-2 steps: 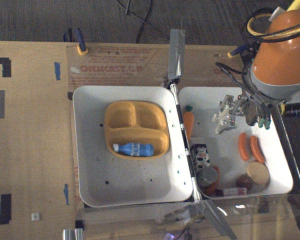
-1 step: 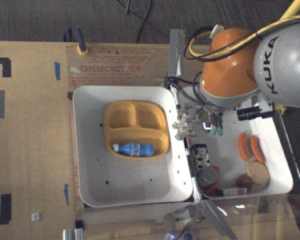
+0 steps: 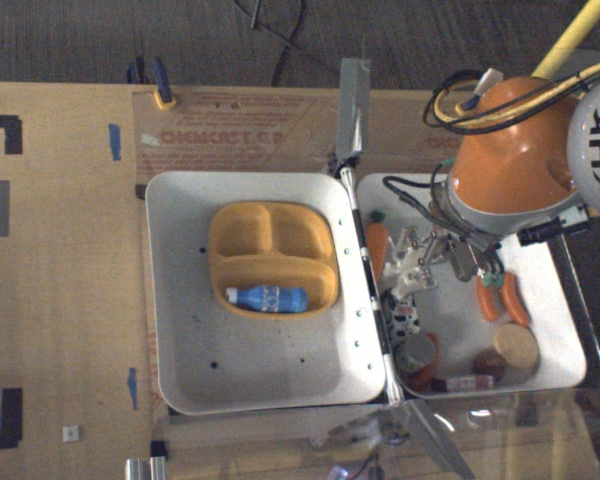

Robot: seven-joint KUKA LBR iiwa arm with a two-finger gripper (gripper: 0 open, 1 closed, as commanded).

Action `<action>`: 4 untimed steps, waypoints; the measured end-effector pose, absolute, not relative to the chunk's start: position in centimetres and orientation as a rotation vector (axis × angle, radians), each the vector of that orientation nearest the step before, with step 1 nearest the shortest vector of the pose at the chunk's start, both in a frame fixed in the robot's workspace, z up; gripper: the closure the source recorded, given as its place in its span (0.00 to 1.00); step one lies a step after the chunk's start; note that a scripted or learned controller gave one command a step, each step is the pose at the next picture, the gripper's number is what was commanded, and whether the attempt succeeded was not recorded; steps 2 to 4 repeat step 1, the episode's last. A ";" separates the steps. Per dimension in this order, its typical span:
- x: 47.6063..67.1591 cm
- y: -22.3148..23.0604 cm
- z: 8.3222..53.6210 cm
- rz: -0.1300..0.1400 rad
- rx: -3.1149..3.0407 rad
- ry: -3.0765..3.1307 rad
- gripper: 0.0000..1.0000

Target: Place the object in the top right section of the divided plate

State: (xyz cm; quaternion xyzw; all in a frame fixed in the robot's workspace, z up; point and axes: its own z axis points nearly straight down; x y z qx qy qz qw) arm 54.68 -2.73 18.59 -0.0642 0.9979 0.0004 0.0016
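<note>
Tool [image 3: 458, 258] hovers over the right bin [image 3: 565, 368]; you cannot tell its grip state. Your target, the plate [image 3: 272, 258]'s top right section [image 3: 302, 232], lies leftward, in the left bin [image 3: 180, 348].

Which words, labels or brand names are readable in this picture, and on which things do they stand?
"KU", black letters cut off by the picture's edge, on the arm's white housing.
Red print on the cardboard sheet: too blurred to read.
Label on the blue bottle in the divided plate: too small to read.
</note>
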 end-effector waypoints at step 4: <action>51.6 -8.3 20.4 0.001 -0.393 3.114 1.00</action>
